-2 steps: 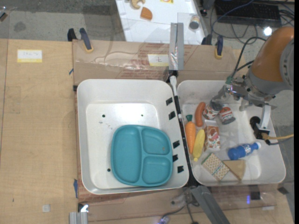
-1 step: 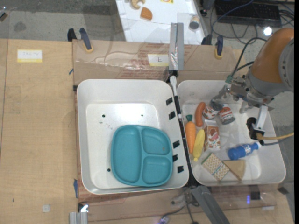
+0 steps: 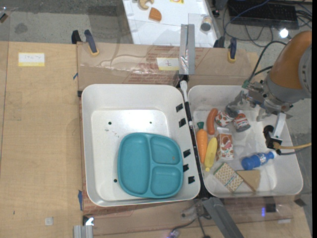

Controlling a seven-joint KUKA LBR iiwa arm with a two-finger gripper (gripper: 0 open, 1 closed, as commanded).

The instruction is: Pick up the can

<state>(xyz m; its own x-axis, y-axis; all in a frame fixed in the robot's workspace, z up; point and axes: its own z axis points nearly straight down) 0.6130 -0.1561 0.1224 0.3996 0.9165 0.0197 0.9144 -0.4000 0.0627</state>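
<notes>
We see the can (image 3: 241, 122) in the right bin (image 3: 292, 182), upright-ish beside the sausage (image 3: 211, 120). Claw (image 3: 247, 101) sits just above it, near touching; can't tell its state. Can lies just below-left of claw.

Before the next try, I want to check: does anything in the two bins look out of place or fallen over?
Nothing looks spilled or damaged. The can lies tipped in the right bin, among crowded toy food. The teal tray sits slightly askew.
</notes>
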